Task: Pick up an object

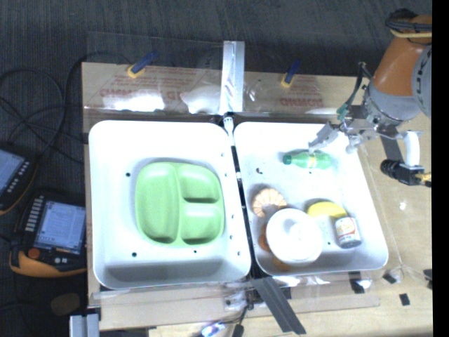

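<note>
Jaws (324,139) above green bottle (308,160), white bowl (294,235) well apart

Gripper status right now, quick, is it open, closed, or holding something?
Gripper: cannot be told; it sits just above the green bottle in the right bin, nothing seen between its fingers.

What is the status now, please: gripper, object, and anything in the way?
Gripper above right bin, far side. Green bottle lying just under it, not held. White bowl, yellow item, small jar near front, apart.
</note>
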Robot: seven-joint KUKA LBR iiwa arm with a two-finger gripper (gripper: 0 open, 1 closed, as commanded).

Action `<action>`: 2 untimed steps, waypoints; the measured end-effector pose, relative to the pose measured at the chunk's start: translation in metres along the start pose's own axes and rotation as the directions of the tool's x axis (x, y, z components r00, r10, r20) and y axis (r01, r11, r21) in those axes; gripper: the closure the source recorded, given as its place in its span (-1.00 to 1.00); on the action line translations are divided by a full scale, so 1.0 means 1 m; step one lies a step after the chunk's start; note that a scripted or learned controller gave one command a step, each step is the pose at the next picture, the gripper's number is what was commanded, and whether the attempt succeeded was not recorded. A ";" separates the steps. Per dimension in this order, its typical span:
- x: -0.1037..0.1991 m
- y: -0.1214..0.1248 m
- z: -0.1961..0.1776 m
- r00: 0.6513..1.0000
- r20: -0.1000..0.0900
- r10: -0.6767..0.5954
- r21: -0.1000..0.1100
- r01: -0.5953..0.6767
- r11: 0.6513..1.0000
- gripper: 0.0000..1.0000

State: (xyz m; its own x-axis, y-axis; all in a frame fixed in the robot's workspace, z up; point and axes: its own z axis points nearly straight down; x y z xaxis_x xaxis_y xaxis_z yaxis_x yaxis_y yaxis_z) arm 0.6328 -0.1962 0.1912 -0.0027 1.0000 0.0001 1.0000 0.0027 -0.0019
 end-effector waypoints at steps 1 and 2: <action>0.047 -0.013 0.057 0.973 0.000 0.230 0.001 -0.230 0.973 -1.00; 0.017 -0.002 0.102 0.988 0.002 0.156 -0.008 -0.156 0.988 -1.00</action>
State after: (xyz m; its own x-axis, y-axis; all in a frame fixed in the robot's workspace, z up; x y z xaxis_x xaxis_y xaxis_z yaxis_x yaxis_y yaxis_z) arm 0.6309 -0.1795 0.0888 0.1537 0.9881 -0.0021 0.9881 -0.1537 0.0064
